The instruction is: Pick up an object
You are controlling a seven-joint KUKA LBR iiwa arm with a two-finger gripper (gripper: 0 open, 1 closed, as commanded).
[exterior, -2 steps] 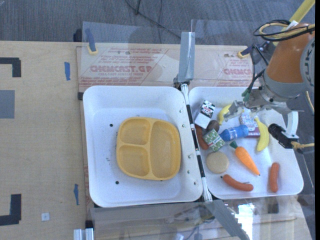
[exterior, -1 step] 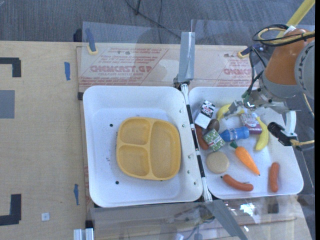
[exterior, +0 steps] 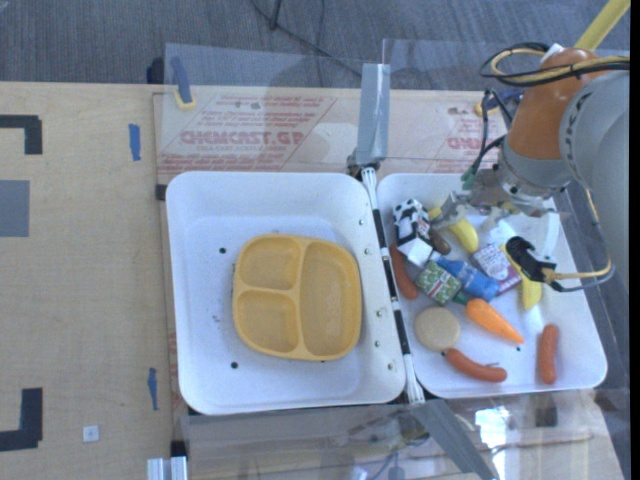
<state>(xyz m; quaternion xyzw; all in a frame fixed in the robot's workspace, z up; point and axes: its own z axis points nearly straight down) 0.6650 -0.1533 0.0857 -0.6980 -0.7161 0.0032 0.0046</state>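
Simply, a smooth orange carrot point(exterior: 494, 320), tapered.

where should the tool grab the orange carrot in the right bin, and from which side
Grip the carrot across its thicker upper-left half, coming straight down from above. It lies flat and slanted, tapering to a point at the lower right, so the thick end gives more to pinch. Set the fingers across its length. The blue packet sits close at its upper-left end, so aim a little toward the middle.

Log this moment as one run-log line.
arm: over right bin | tool: above toy food pile | yellow tray: left bin | grasp: none seen
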